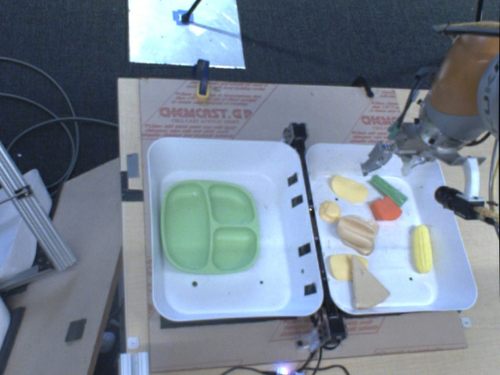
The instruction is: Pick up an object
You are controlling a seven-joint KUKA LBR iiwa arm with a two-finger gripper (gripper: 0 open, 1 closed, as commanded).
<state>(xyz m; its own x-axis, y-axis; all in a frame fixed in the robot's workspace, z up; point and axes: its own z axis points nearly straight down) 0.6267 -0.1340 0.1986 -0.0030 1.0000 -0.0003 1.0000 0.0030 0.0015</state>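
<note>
The right bin [453, 287] holds several toy foods: a pale yellow piece [349, 188], a green stick [388, 190], a red-orange piece [385, 208], a small yellow lump [330, 211], a tan bread roll [357, 233], a yellow corn cob [422, 248], a yellow slice [339, 266] and a tan wedge [367, 287]. My gripper [392, 162] hangs over the bin's far edge, just above the green stick and the pale yellow piece. Its fingers are spread open with nothing between them.
The left bin [180, 155] holds a green divided plate [209, 226]. A black clip row [301, 201] runs along the seam between the bins. Cardboard [234, 108] lies under both bins. A black part of the arm [461, 201] overhangs the right bin's right rim.
</note>
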